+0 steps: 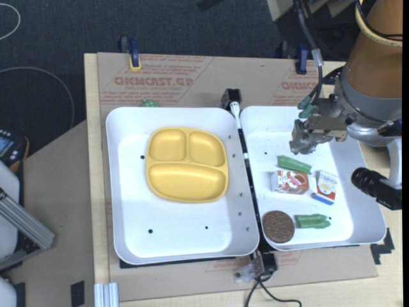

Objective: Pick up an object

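The gripper hangs over the upper part of the right bin, its tip just above a green packet; how it is set, and whether it touches anything, I cannot tell. Below it lie a red-and-white packet, a small carton, a brown disc and a green piece. To its left, the other bin bears a yellow divided plate. Both bins rest on a brown board over dark carpet. The arm leans in from the right.

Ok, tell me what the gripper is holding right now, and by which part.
Nothing visibly held. The gripper hovers above the right bin, near the green object, with nothing seen between its fingers.
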Tool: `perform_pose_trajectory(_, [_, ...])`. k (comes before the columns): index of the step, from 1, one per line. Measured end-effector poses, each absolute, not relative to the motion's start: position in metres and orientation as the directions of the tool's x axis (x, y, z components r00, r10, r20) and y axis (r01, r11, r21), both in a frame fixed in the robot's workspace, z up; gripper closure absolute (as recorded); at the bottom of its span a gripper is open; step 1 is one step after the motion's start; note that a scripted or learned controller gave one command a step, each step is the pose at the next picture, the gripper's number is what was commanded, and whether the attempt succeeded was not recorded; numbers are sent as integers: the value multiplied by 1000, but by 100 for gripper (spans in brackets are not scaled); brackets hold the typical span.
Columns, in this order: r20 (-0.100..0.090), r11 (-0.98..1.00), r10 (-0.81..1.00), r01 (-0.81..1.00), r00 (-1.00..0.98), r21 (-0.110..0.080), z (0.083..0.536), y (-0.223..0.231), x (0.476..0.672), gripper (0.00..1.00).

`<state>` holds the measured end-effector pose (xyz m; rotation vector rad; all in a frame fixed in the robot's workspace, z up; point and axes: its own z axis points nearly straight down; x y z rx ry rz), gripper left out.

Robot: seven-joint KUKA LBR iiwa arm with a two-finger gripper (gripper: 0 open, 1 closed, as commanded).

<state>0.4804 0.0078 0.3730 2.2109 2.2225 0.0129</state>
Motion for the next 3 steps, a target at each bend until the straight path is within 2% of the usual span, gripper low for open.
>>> perform_pose_trajectory(1, [1,4,1000,1000,-4,8,443,37,480,100])
perform_pose_trajectory(2, [-1,-1,1000,1000,1,-12,330,42,478,100])
perform_pose_trajectory(3, [0,-2,1000,1000,2,4,376,18,480,100])
